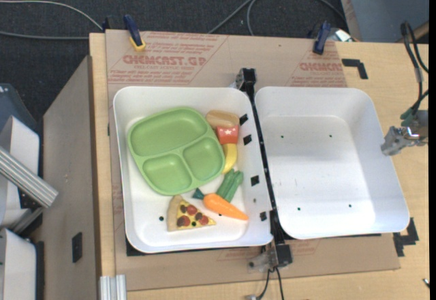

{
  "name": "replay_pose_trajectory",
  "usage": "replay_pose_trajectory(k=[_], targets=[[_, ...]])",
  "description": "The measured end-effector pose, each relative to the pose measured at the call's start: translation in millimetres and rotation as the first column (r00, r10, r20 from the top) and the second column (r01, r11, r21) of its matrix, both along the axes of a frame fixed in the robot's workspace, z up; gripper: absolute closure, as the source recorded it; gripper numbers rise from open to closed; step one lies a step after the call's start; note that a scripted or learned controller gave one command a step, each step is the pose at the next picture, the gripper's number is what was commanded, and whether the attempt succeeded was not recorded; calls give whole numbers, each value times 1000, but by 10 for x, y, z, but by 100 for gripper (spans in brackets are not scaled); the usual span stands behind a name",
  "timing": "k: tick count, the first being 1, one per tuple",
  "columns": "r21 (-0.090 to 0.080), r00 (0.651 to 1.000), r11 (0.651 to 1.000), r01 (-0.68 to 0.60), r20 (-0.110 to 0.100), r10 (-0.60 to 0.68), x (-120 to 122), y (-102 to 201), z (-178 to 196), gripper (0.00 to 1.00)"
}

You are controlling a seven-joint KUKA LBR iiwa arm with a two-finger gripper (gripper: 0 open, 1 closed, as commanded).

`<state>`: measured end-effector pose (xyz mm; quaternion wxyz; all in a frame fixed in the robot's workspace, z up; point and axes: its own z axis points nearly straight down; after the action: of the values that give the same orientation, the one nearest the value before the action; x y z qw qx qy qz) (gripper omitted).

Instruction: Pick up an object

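Observation:
The left white bin (123, 176) holds a green three-part plate (174, 149) and several toy foods along its right side. A brown bread roll (221, 118) lies at the top, with a red block (228, 133) touching it just below. Under that come a yellow banana (232, 157), a dark green vegetable (230, 184) and an orange carrot (224, 206). A pizza slice (187, 214) lies near the bin's front edge, below the plate. All the objects rest on the bin floor.
The right white bin (327, 155) sits beside the left one, a black divider strip (259, 148) between them. A grey metal fitting (400, 138) on a dark cable hangs at its right rim. Clamps (134, 33) (321, 37) pin the cardboard at the back.

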<state>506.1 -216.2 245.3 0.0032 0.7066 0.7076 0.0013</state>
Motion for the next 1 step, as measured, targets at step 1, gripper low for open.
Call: replay_pose_trajectory(k=[1], targets=[[7,1000,1000,-4,-9,5,-2,587,-118,100]])
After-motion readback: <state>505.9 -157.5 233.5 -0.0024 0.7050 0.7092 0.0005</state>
